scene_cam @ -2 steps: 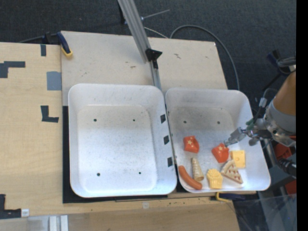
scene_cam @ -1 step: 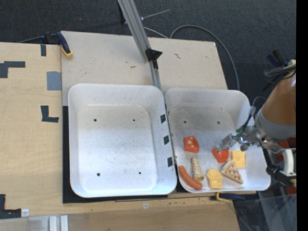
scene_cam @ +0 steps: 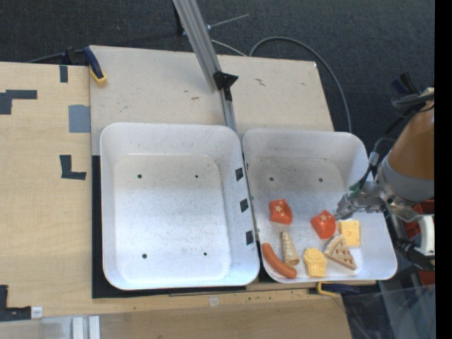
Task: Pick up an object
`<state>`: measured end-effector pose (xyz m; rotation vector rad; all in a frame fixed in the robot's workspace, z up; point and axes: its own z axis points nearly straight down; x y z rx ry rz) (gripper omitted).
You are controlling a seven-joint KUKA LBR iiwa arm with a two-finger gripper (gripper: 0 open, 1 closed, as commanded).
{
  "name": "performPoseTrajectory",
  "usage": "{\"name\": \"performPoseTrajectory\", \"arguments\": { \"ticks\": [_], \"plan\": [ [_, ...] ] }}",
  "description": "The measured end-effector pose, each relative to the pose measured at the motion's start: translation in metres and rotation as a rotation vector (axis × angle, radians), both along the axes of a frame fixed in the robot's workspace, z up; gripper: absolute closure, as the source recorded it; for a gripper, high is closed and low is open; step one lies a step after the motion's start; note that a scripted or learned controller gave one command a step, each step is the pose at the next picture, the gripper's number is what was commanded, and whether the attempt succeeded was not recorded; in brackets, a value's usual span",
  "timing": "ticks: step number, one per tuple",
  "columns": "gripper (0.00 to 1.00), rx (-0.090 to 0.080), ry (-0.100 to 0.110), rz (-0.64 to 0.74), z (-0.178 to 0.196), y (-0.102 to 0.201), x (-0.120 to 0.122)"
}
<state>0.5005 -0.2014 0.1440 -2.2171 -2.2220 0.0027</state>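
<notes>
Several toy foods lie in the right bin. A red piece sits near its middle and a second red piece to its right. A yellow cheese block, a tan wedge slice, a yellow lumpy piece, a beige cone and an orange sausage crowd the front. My gripper hangs low at the bin's right side, just above the cheese block and right of the second red piece. I see nothing held in it.
The left bin stands beside the right one, sharing a wall. A slanted metal rod comes down to the bins' junction at the back. A cable loops behind the right bin. My arm's orange band is over the right rim.
</notes>
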Motion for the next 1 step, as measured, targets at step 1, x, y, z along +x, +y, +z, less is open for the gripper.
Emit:
{"name": "performPoseTrajectory", "arguments": {
  "ticks": [1],
  "plan": [
    [1.0,-0.002,-0.006,0.0,0.049,0.0094,-0.0026]
  ]
}}
